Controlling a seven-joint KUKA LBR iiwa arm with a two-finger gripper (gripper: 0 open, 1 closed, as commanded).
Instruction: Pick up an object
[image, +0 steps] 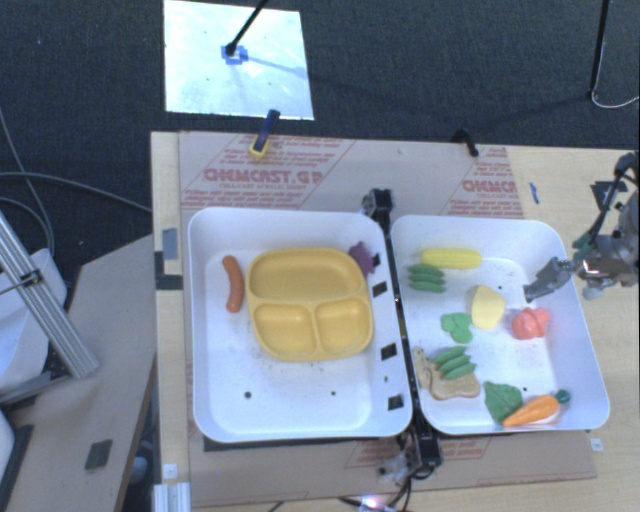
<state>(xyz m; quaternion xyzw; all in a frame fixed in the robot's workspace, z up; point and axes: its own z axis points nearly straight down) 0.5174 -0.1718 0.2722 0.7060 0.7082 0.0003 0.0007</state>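
The right bin (560, 238) holds several toy foods. At its back lie a yellow corn cob (451, 259) and a green pea pod (427, 279). A yellow block (487, 307) and a green leaf (458, 326) sit in the middle, with a red-pink piece (531, 322) to their right. Near the front are a tan cookie topped with green beans (450, 372), a broccoli floret (502, 399) and an orange carrot (534, 408). My gripper (549, 278) reaches in over the bin's right rim, just above the red-pink piece and right of the yellow block, with nothing seen in it.
The left bin (210, 400) holds a yellow divided plate (305, 303), an orange sausage (234, 283) at its left and a purple piece (362, 257) at its back right. A black-clipped divider (392, 330) runs between the bins. A metal frame (40, 300) stands at far left.
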